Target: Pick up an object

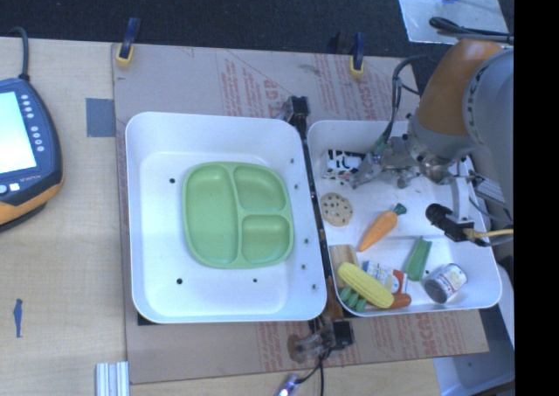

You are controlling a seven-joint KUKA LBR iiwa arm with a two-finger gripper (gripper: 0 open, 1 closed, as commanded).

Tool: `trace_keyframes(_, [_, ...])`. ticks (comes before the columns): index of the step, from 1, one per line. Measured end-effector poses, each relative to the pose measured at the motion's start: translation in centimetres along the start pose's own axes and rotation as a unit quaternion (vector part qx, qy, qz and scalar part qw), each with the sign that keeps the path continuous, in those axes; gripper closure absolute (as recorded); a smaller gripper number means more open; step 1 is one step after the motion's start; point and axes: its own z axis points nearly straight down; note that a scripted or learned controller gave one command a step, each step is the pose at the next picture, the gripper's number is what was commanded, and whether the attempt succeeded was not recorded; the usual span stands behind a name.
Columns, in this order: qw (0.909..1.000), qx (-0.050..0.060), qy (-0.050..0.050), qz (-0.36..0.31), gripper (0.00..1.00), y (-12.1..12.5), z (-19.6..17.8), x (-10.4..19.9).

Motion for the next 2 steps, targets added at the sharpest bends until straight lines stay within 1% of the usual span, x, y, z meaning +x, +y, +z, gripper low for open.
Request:
trace_keyframes(1, [1.0, 0.002, -0.001, -0.001, 0.0, -7.7, 0.1, -1.2])
trace_keyframes(2, [1.0, 0.001, 0.0, 0.0, 0.0, -11.8, 0.1, 1.4])
